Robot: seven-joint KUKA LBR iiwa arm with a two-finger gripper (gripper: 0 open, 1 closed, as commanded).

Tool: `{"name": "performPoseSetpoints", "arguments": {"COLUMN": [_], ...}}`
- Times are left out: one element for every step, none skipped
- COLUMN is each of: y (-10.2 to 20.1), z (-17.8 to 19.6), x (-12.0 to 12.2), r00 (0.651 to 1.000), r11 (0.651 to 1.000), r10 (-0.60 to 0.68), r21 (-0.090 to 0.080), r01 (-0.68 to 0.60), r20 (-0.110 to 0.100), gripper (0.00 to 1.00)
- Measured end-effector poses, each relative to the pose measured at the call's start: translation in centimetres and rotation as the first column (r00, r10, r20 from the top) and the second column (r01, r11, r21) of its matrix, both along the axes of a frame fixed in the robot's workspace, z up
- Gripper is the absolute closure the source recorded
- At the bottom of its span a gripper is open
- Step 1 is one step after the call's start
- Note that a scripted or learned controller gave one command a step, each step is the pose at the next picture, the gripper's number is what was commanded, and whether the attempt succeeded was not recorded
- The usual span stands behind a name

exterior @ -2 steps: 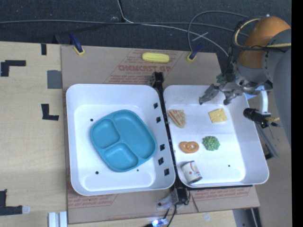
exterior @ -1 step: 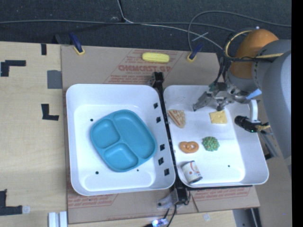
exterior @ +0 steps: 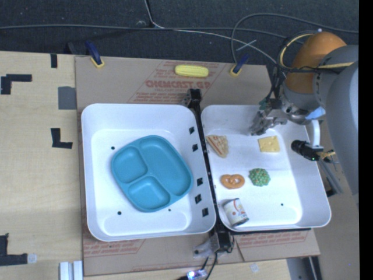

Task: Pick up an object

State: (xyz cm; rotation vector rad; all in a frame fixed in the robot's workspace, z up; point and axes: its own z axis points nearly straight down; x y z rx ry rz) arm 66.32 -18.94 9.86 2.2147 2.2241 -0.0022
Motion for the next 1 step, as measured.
{"name": "performPoseSetpoints", "arguments": {"y": [0.35], "z": [6.36], "x": [0.08], "r00": [1.0], "r11": [1.0], "r10": [-0.003], "r21": [0.002], "r01": [0.003], "r20": [0.004], "gripper": [1.0]}}
